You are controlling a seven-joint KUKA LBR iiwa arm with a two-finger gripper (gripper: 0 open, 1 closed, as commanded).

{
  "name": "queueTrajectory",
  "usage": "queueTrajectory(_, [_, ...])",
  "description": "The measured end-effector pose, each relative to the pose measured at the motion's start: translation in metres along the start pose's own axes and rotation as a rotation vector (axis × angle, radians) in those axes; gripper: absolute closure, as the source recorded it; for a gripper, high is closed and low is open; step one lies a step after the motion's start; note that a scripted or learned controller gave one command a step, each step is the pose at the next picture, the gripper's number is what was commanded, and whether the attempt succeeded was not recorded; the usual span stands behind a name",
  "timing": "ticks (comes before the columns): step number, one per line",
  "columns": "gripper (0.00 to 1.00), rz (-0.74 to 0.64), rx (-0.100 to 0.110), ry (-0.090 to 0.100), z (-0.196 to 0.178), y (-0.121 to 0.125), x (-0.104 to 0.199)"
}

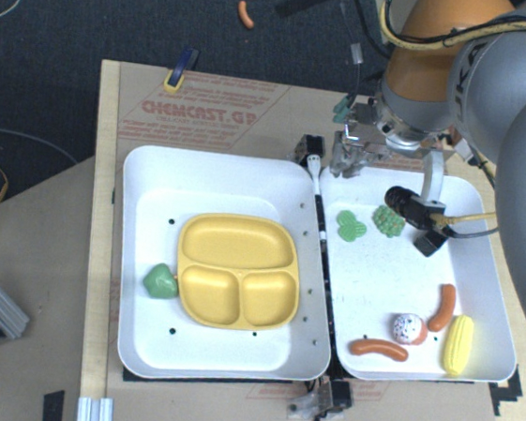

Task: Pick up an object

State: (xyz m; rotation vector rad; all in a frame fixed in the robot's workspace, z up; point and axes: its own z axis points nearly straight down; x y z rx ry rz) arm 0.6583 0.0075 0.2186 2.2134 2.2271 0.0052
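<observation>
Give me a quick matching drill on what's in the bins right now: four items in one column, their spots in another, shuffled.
Items:
1. yellow divided tray
2. corn cob
3. green leafy piece
4. speckled ball

Places:
A. near the right bin's front right corner
B. touching the tray's left edge
C. middle of the left bin
D. between two sausages in the right bin

Pairs: 1-C, 2-A, 3-B, 4-D

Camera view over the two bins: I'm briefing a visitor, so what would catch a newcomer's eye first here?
Likely the yellow divided tray filling the left bin, a green piece beside it. Next, the grey arm with its orange band over the right bin, its gripper near the top edge. Small toy foods lie there, like a yellow corn cob.
</observation>
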Motion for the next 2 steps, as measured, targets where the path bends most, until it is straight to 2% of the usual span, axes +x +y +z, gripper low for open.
queueTrajectory(1, [1.00, 0.000, -0.001, 0.000, -0.016, 0.002, 0.055])
queueTrajectory(2, [1.00, 0.004, 0.000, -0.002, -0.010, 0.012, 0.057])
